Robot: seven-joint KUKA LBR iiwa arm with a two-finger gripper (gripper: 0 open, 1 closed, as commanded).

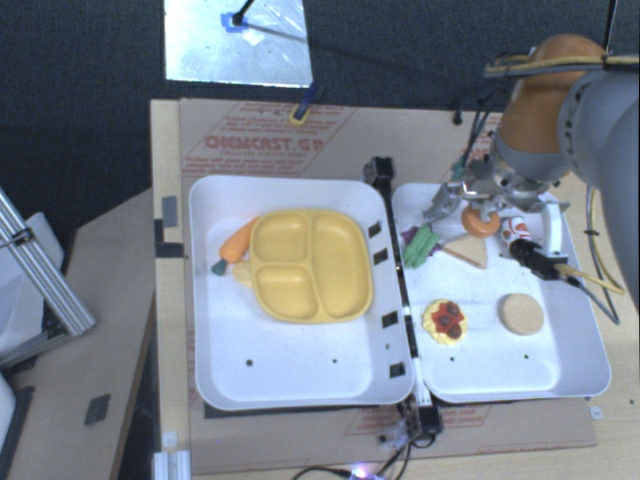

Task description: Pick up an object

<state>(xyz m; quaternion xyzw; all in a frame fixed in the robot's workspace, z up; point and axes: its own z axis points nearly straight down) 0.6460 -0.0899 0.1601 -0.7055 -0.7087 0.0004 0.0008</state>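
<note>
Dark blue carpet lies around the bench (130, 268), and a brown card sheet (260, 138) lies under two white bins. The tool (465, 198) hangs over the 12 o'clock end of the right bin (585, 368).

An orange ring (481, 222) lies just beside the tool, at its 5 o'clock. A tan wedge (470, 254) touches the ring at the tool's 6 o'clock. A green veggie (420, 241) is near, at 8 o'clock. A red and white toy (515, 231) sits at 4 o'clock. Farther off are a little pizza (444, 321) at 6 o'clock and a round cookie (521, 314) at 5 o'clock.

Well apart, at 9 o'clock, the left bin (215, 368) holds a yellow plate (305, 265) with a carrot (237, 240) against its edge.

I cannot tell how far open the tool is, or if it touches the ring. I see nothing held in it.

The green veggie is long. It runs from 1 o'clock to 7 o'clock. The ring is round and lies flat.
</note>
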